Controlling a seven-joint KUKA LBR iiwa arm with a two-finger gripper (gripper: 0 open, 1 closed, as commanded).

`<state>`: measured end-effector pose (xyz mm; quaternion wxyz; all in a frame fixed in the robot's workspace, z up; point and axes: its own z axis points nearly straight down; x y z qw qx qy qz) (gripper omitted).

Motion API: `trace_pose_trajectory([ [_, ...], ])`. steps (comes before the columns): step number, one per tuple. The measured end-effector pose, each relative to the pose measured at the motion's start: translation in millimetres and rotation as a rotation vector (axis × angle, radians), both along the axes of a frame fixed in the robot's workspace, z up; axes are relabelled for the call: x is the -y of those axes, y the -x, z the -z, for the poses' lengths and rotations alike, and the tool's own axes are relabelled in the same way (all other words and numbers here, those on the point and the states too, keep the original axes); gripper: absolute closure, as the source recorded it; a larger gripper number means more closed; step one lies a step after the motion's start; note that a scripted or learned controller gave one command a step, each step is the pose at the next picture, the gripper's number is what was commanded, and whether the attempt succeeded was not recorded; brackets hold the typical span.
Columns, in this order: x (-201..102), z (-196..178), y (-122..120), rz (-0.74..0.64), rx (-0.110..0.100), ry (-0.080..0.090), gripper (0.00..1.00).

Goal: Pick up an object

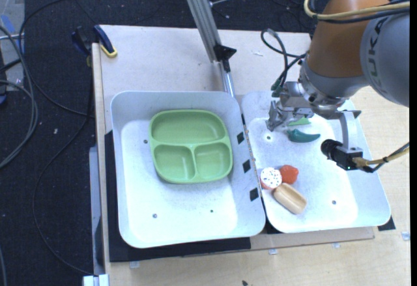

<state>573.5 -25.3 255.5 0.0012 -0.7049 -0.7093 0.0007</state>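
The gripper (pixel 279 116) hangs low over the right bin (pixel 339 210) — whether open or shut I cannot tell. A teal object (pixel 303 135) lies just beside it. Nearer the front sit a red piece (pixel 288 174), a white speckled piece (pixel 270 178) and a tan roll (pixel 290 199). The left bin (pixel 130 213) holds a green divided tray (pixel 191 146) — all on the worktop (pixel 156 50).

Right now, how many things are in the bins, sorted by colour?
Green: 1, the plate
Teal: 1, a curved toy
Red: 1, a small toy
White with dots: 1, a round toy
Tan: 1, a bread roll
Total: 5
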Motion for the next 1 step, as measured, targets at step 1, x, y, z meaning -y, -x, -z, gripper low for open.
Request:
trace_pose_trajectory([
  [1,-47.7,16.6,0.4,0.000,0.000,0.000,1.00],
])
